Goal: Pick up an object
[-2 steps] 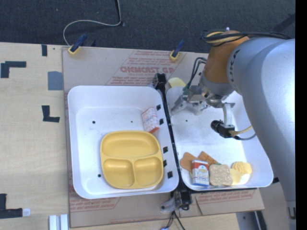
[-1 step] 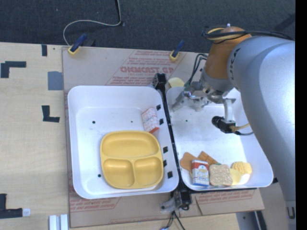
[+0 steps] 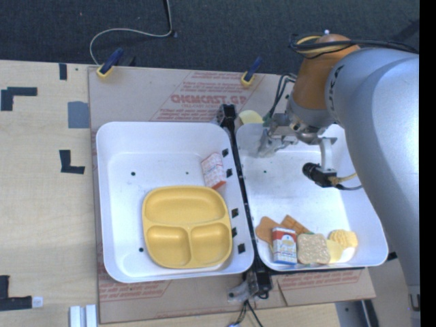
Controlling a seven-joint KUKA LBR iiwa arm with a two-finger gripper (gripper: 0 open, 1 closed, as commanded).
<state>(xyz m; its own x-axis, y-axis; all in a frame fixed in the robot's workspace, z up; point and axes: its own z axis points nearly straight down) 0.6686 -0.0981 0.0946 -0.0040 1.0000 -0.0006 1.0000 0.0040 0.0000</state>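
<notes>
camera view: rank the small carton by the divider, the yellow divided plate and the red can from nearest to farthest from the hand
The hand hangs over the far part of the right bin.
1. Small carton: left bin, against the divider, just across from the hand.
2. Red can: right bin's near edge, among the toy food.
3. Yellow divided plate: left bin, near side; its middle lies slightly farther than the can.

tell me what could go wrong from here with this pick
The gripper sits at the right bin's far left corner, while the can and toy foods lie packed along its near edge, so it may close on nothing. Packed that tightly, the pieces could get pushed rather than gripped.
</notes>
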